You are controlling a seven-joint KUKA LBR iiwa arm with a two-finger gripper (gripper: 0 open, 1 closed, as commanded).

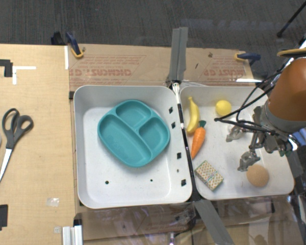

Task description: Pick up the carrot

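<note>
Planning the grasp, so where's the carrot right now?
The carrot lies in the right bin, close to its left wall, just below the banana and above the sponge.

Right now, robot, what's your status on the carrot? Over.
Gripper open, holding nothing. Carrot lies in right bin, apart from gripper. Banana touching carrot.
</note>
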